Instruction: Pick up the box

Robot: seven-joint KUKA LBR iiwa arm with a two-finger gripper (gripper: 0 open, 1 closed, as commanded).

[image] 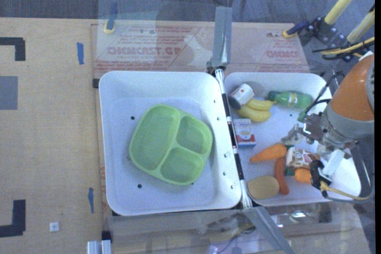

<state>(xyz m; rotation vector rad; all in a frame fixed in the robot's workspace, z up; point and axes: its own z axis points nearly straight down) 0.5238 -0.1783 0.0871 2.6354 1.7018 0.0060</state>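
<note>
In the right-hand bin [351, 187], the grey arm's jaws [303, 149] hang low over a clutter of toy food, and whether they are released or clenched cannot be told, for the wrist hardware masks them from above. Directly beneath them lies a small printed packet [296, 157], half covered, its nature unclear. Just beside the jaws, toward the bin divider, a carrot [269, 153] points at the box [244, 132], a small white carton with red and blue print lying flat against the bin's inner wall, near the jaws but apart from them. It appears untouched, so the pick looks not yet begun; its spot tight to the wall may leave little room for a finger on that side. Below the carrot sit a red sausage-like piece [281, 175] and a tan round [264, 187]. Beyond the box, farther from the jaws, are a banana [256, 111], a small white can [242, 93] and a green bottle [292, 98]. Farthest off, in the other bin [113, 128], a green divided plate [171, 144] lies alone, likely a drop-off place. The arm's orange band [357, 98] is cut by the frame's edge.
</note>
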